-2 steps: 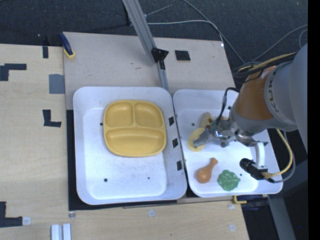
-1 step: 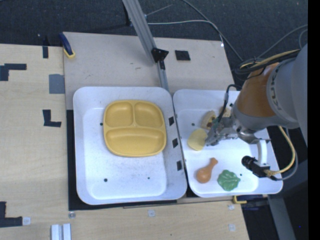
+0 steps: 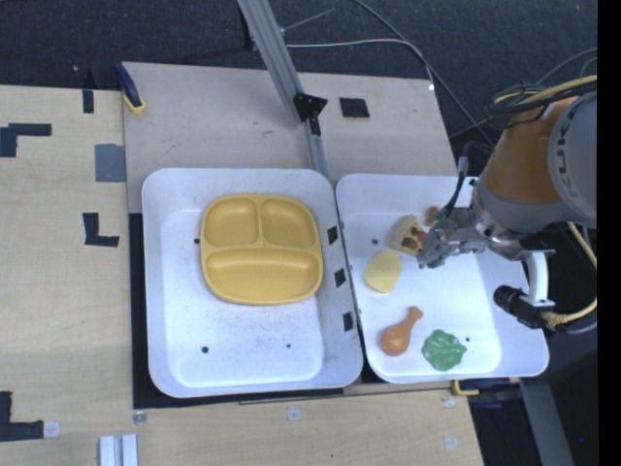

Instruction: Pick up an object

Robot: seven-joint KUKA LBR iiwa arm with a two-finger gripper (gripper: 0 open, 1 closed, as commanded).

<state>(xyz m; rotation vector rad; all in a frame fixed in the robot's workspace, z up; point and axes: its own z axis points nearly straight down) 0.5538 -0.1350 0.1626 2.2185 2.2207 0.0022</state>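
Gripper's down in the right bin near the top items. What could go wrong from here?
The gripper sits low between a tan food piece and the pale yellow piece; closing here may pinch neither or nudge both aside. The tan piece lies close to the right bin wall, so it may slide against the wall instead of lifting.

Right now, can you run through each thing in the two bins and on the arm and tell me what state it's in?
Yellow tray: flat in the left bin, compartments bare.
Pale yellow piece: lying loose in the right bin.
Drumstick: lying on its side, untouched.
Green piece: lying loose near the front wall.
Sandwich-like piece: lying beside the gripper, not visibly held.
Gripper: low over the right bin.
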